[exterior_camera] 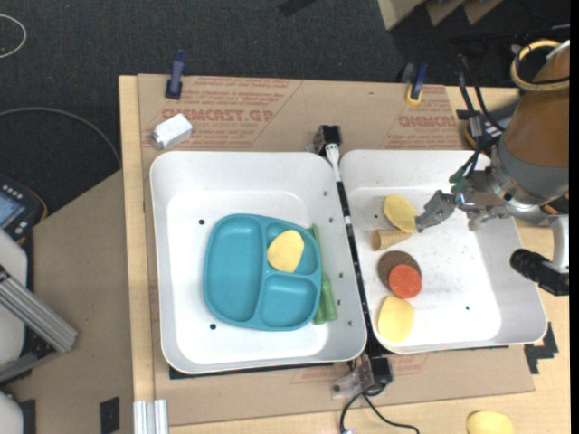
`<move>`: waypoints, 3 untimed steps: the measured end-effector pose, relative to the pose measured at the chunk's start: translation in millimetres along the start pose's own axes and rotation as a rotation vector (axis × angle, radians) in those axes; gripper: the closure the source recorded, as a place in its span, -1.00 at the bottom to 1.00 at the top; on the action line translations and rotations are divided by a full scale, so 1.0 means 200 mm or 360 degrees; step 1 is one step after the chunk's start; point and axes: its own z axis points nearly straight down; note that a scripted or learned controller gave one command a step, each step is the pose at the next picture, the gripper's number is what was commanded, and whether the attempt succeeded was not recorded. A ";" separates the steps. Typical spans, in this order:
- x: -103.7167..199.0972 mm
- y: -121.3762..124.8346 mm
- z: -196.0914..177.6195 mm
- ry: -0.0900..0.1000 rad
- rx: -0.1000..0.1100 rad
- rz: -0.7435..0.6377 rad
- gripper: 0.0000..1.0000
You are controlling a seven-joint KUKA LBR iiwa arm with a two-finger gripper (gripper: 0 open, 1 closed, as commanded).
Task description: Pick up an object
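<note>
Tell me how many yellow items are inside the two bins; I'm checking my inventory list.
3. One yellow piece lies on the teal tray in the left bin. Two are in the right bin: one beside the gripper, one near the front edge.

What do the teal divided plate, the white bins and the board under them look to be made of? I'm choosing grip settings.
The teal divided plate looks like moulded plastic: uniform colour, rounded compartments, soft sheen. The white bins seem thin formed plastic, smooth with rolled rims. The board looks like corrugated cardboard: brown, matte, red print. The yellow piece on the plate is smooth, probably plastic toy food, though I can't be sure.
</note>
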 end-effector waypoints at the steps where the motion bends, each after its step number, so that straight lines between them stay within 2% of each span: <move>1: -0.02 0.13 0.71 0.0000 0.0006 0.0002 -1.00; 2: 0.03 -0.08 0.68 0.0003 0.0008 0.0002 -1.00; 3: 0.03 -0.06 0.62 -0.0001 -0.0003 0.0003 1.00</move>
